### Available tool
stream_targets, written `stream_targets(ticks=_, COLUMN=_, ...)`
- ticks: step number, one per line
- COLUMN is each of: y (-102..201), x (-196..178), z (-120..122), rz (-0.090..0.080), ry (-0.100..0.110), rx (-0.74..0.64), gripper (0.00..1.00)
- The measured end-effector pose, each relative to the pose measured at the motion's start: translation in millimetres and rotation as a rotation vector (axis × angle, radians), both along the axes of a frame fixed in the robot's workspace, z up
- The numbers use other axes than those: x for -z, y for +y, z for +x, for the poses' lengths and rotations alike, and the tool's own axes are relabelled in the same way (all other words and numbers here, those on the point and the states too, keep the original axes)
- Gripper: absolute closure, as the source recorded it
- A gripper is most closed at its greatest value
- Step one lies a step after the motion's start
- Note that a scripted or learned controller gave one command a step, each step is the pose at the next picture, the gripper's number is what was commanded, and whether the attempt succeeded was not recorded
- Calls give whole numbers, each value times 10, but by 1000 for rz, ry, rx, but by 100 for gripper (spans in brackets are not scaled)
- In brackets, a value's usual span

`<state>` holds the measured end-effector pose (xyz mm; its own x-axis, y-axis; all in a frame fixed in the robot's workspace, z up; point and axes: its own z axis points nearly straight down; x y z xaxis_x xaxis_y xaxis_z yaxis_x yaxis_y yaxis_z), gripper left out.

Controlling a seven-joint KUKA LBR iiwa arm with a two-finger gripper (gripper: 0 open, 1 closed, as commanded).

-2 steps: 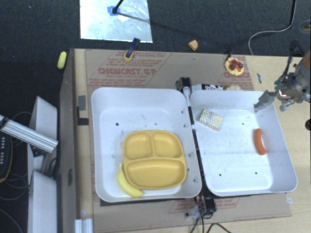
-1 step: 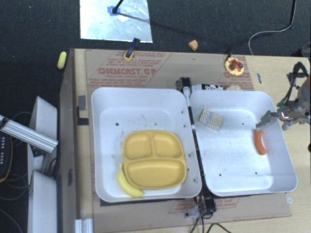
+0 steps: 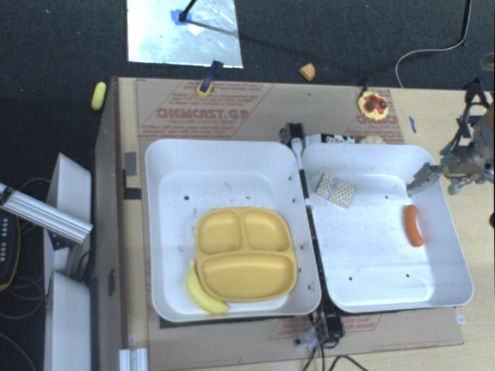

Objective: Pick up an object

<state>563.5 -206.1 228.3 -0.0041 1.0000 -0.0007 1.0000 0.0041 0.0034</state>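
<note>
Claw (image 3: pixel 430 178) at right bin's (image 3: pixel 433 294) rim — above sausage (image 3: pixel 414 226), apart

A single camera hangs above the bench (image 3: pixel 255 99) and looks down on it at a slight slant, from far enough off to take in both white bins whole. The left bin (image 3: pixel 166 207) and the right bin (image 3: pixel 448 261) sit side by side across the middle of the frame. Dark floor (image 3: pixel 46 45) fills the top and left margins beyond the bench edge. The arm (image 3: pixel 476 149) enters at the right edge.
</note>
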Motion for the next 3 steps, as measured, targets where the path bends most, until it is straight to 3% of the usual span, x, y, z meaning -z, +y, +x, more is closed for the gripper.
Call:
stream_targets(ticks=1, y=1, x=565, z=151, rz=0, ry=3, rx=0, gripper=0)
stream_targets(ticks=2, y=-2, x=1440, z=156, rz=0, ry=2, rx=3, gripper=0)
stream_targets(ticks=3, y=1, x=1009, z=1067, rz=-1, ry=-3, rx=-1, gripper=0)
